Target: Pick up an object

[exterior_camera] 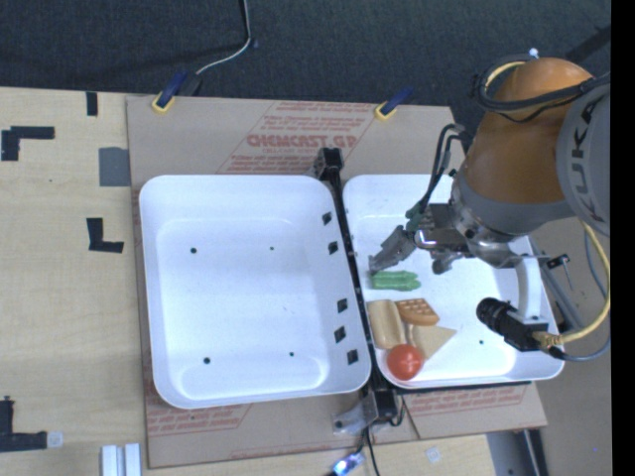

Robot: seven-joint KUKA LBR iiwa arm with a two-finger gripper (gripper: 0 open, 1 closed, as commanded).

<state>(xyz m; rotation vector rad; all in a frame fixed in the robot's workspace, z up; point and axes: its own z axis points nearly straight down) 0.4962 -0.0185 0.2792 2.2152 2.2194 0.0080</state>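
The arm's [526, 157] bulky grey and orange body covers the far right part of the right bin [382, 201], so whatever may lie beneath it cannot be seen. The gripper [395, 254] juts out from under that mass toward the left, low over the bin's middle, and from this angle it is impossible to tell whether it is released or clenched; nothing can be seen held in it. Just below its tip, apart from it, a small green piece [395, 282] lies flat on the bin floor, its exact kind too small to make out. Nearer the front edge sit a tan bread-like piece [382, 322], a brown waffle-patterned piece [419, 312] touching it, a pale wedge [435, 340] and a red ball [404, 362], all crowded together. The left bin [159, 266] shows only bare white floor with a few dark dots. Both bins rest on a cardboard sheet [288, 137] with red print, partly hidden by them, held by two blue and yellow clamps [169, 92] at its far edge. The sheet lies on a pale wooden bench [60, 296] with black marks, and dark floor [119, 18] with a white cable [241, 18] runs beyond it.
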